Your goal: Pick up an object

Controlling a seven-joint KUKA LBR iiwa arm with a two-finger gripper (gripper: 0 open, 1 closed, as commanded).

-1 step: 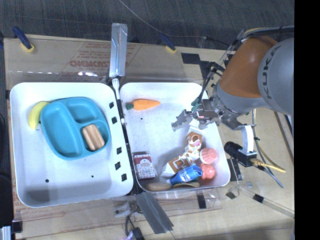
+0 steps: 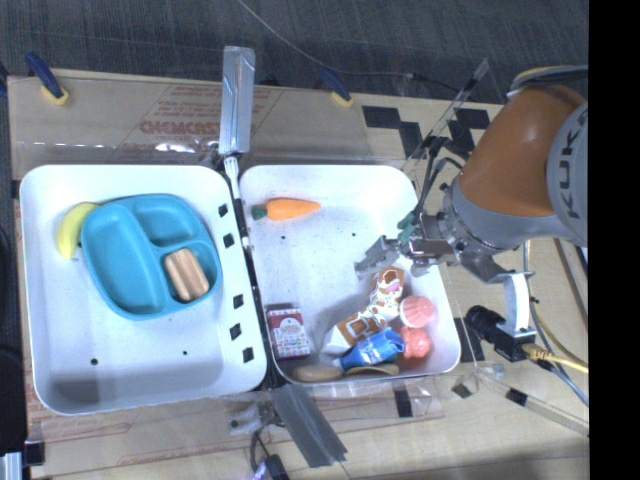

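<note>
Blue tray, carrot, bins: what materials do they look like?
Blue tray: likely moulded plastic; uniform colour, rounded compartment walls, soft sheen.
Carrot: probably a plastic or rubber toy; flat even orange, smooth skin, small green tip.
Left bin and right bin: seemingly thin white plastic, matte, with rounded corners; the speckling suggests wear, though I can't confirm.

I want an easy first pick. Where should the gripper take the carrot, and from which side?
Take the carrot across its thick orange middle, coming straight down from above. It lies flat and alone near the right bin's far wall, long axis left to right, so close across its narrow width. The gripper is probably close enough.
</note>
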